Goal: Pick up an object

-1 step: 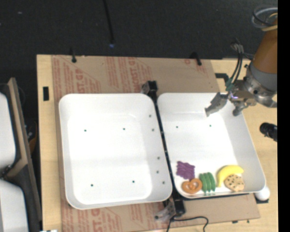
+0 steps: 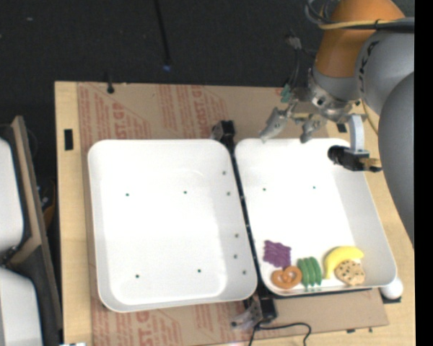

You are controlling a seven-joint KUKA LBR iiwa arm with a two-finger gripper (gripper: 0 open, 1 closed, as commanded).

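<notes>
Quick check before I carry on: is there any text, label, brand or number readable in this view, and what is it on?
Red print on the cardboard sheet under the bins, in a band along its far edge and another down its left side: too blurred to read.
White bins, toy food pieces, arm: no legible text.

A brown cardboard-covered bench (image 2: 159, 110) with red printing carries two shallow white plastic bins side by side. The left white bin (image 2: 166, 222) shows a few small dark dots on its floor. The right white bin (image 2: 303, 200) touches it along one edge. A small black clip (image 2: 224, 130) sits at their far junction. A thin black cable (image 2: 161, 24) crosses the dark background.
</notes>
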